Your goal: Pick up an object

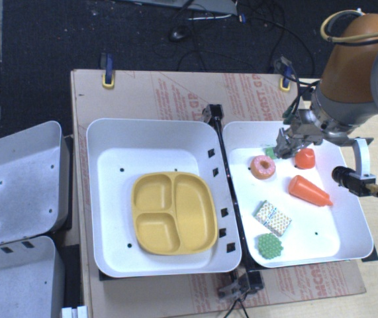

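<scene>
The right bin [347, 244] holds a pink frosted donut [263, 167], a small red object [305, 158], an orange carrot [310, 191], a checkered silver packet [273, 218] and a green knobbly ball [269, 246]. My gripper [288, 144] hangs low over the bin's upper part, between the donut and the red object, with its dark fingers pointing down. A bit of green shows just under its left side. Nothing is visibly held between the fingers.
The left bin [109, 177] holds a yellow divided plate [174, 212]. A black divider with clips [223, 177] runs between the bins. The arm's orange band [357, 52] looms at the upper right. A black fitting [347, 175] sits at the right bin's rim.
</scene>
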Tool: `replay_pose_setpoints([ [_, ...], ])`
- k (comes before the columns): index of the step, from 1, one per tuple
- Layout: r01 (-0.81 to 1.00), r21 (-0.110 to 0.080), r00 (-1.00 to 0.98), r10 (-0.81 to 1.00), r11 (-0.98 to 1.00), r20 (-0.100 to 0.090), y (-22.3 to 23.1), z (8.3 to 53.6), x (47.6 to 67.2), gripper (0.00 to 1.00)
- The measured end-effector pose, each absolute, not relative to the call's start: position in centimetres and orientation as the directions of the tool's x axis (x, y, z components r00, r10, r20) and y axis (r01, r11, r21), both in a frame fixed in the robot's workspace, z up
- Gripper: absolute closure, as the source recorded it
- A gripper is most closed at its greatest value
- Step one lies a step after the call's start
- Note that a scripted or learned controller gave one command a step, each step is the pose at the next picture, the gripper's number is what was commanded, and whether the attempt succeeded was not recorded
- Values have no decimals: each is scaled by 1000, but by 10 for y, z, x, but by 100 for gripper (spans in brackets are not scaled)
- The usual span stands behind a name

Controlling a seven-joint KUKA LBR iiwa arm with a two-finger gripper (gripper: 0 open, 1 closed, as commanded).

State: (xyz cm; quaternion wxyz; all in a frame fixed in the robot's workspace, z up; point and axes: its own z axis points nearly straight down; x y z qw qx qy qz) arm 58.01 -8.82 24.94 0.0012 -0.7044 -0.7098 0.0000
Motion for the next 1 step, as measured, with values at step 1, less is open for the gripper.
replay_pose_setpoints([
  [1,1000,-4,-8,1000,8,2,-33,235,561,100],
])
